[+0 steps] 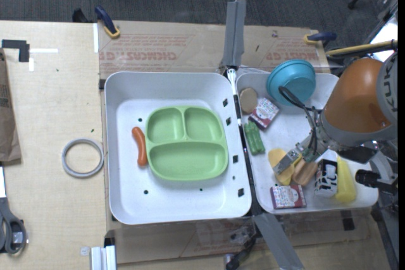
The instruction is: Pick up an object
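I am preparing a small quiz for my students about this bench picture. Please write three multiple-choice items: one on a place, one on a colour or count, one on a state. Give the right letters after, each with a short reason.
1. Where does the orange hot-dog toy lie?
A. In the right bin
B. In the left bin, left of the green plate
C. On the cardboard

2. How many compartments has the green plate?
A. Two
B. Three
C. Four

3. How does the blue bowl stand?
A. Tipped on its side
B. Flat, opening upward
C. Upside down on the plate

Answers:
1 B: the orange hot-dog toy lies on the floor of the left bin, just beside the plate's left edge.
2 B: the green plate has two small sections above and one long section below.
3 A: the blue bowl leans in the far corner of the right bin, its opening facing sideways.
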Robot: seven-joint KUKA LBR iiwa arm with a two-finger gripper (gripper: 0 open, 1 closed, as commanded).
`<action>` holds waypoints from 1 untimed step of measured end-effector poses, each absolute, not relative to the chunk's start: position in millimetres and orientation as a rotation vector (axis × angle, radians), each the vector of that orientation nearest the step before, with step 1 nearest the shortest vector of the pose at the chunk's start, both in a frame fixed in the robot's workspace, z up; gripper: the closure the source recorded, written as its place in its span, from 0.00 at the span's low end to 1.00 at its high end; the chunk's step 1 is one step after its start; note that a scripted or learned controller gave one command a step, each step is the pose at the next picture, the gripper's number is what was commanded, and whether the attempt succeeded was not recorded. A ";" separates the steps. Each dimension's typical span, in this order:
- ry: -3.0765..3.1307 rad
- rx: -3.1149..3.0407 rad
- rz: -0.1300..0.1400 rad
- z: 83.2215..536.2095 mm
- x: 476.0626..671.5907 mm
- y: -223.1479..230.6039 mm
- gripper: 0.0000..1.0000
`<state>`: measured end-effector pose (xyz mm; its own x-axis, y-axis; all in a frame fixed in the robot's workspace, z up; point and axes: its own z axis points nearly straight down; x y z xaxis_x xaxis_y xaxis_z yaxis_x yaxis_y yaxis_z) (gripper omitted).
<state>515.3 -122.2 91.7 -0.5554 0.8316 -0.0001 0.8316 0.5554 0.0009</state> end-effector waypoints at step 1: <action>2.795 1.433 0.000 138.6 522.4 -190.3 0.00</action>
<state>522.4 -190.3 138.6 -0.5837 0.8120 -0.0011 0.8120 0.5837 0.0003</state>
